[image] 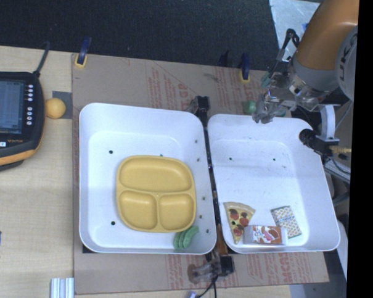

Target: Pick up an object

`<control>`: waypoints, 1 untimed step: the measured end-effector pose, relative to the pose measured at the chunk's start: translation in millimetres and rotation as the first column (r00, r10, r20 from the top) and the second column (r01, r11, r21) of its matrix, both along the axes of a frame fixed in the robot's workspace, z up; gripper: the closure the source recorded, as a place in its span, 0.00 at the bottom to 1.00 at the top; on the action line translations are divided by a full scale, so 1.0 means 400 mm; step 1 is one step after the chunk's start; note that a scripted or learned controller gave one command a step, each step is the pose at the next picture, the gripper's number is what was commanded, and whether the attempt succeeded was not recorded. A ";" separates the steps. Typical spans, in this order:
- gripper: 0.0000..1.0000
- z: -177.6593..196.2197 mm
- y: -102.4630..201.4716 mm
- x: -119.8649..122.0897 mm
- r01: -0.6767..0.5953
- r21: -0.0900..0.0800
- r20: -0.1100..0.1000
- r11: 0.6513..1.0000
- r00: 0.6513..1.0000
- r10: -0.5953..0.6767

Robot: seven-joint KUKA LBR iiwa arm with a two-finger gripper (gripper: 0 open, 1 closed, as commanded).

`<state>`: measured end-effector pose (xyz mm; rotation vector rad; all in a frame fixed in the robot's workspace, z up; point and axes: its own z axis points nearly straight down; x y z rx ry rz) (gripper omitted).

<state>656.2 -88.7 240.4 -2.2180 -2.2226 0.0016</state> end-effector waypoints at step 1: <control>1.00 -0.121 0.019 -0.089 -0.001 -0.002 -0.003 1.000 1.000 0.001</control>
